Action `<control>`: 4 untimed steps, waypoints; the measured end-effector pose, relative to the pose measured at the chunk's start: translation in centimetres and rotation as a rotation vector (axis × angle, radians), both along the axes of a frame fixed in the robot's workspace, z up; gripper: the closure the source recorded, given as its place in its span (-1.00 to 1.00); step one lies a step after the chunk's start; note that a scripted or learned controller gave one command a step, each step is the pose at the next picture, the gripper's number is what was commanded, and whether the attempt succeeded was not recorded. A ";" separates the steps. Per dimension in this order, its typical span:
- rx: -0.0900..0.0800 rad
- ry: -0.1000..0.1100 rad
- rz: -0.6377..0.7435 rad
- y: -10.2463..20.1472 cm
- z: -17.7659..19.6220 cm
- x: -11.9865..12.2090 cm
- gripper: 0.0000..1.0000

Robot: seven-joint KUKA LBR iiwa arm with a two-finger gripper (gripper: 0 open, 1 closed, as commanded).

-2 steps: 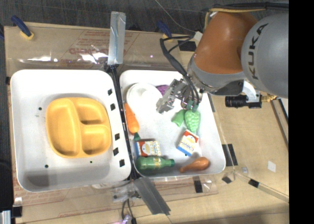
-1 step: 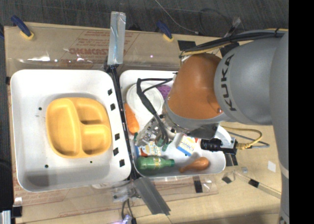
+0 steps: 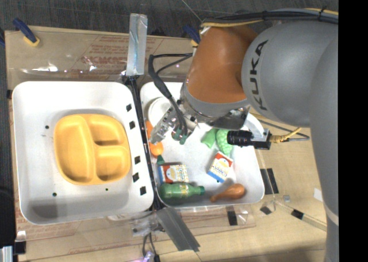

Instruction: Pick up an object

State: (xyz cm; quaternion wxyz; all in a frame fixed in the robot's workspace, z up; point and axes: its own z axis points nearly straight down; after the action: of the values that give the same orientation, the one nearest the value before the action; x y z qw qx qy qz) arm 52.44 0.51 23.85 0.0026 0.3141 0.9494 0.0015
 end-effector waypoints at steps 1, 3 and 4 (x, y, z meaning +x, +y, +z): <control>-0.001 0.008 -0.131 -1.7 1.3 -4.7 1.00; -0.002 0.004 -0.143 1.4 3.0 0.3 1.00; -0.002 0.009 -0.218 2.8 0.2 -4.8 1.00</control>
State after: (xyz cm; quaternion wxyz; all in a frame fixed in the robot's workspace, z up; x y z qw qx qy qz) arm 47.63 3.30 24.08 -0.0014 0.4155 0.9096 -0.0011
